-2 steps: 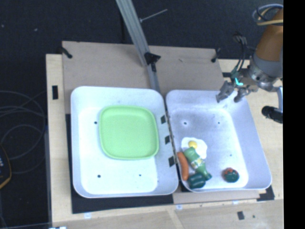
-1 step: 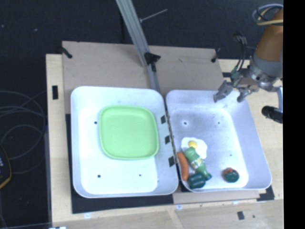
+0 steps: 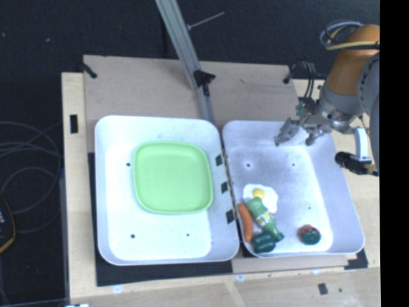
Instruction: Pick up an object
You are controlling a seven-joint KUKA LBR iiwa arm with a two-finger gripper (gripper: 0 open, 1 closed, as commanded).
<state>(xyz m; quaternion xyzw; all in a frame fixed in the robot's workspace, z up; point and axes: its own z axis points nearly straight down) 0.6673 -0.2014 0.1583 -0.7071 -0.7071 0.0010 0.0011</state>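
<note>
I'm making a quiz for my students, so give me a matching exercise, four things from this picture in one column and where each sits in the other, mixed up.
Things:
1. green plate
2. carrot
3. gripper
4. small red and green item

Places:
A. above the far end of the right bin
B. in the left bin
C. right bin, near corner on the right
D. right bin, by the left wall

Pairs: 1-B, 2-D, 3-A, 4-C

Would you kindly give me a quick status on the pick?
Pincer open, above right bin's far end, holding nothing. Toy food pile at near edge, untouched. Nothing between them.
</note>
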